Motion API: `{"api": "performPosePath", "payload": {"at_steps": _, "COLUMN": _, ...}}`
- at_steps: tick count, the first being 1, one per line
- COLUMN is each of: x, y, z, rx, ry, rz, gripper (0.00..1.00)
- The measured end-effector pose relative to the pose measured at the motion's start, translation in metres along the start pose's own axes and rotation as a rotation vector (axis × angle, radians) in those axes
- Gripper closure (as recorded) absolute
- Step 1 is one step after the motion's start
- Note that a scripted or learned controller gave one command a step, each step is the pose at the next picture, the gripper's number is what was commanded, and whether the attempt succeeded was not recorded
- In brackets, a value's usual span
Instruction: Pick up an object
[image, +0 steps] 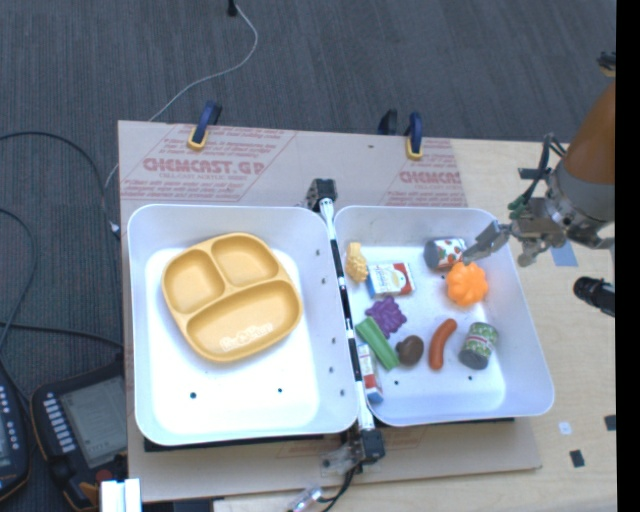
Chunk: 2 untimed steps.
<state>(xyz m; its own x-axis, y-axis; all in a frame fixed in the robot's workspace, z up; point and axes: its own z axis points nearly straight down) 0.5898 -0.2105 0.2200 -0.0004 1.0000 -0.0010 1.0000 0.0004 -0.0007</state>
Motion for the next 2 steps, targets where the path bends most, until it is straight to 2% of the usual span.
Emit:
{"api": "performPosePath", "payload": {"at_steps": 1, "x": 0.031, "y": 0.063, "z": 0.125, "rx": -0.004, "ry": -0.002, "rz": 0.000, "gripper": 0.00}}
{"api": "performPosePath", "payload": {"at_steps": 2, "x": 0.032, "y": 0.063, "z": 0.114, "rx": -0.003, "ry": -0.004, "rz": -0.002, "gripper": 1.00}}
